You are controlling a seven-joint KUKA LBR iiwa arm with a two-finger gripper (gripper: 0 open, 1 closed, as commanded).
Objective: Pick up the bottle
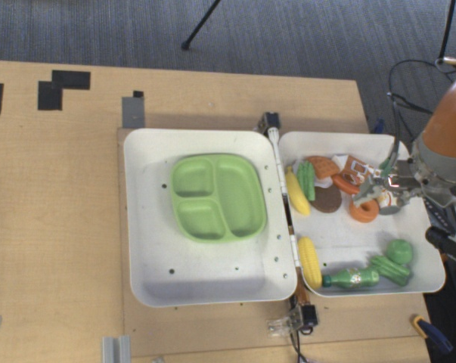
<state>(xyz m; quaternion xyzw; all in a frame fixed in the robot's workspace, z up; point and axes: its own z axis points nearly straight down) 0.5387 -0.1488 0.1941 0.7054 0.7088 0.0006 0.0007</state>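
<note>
The bottle (352, 279) is green with a pale label and lies on its side along the front wall of the right bin (432, 278). Its cap end points left toward a yellow corn cob (309, 262). My gripper (377, 186) hangs over the back half of that bin, just above an orange ring (364, 211) and well behind the bottle. Nothing can be seen held in it. The arm's orange band (448, 123) enters from the right edge.
The right bin also holds a banana (296, 192), a green pod (307, 180), a brown disc (327, 200), an orange piece (325, 166) and green toy vegetables (395, 260) right of the bottle. A green divided plate (216, 197) lies in the left bin (148, 278).
</note>
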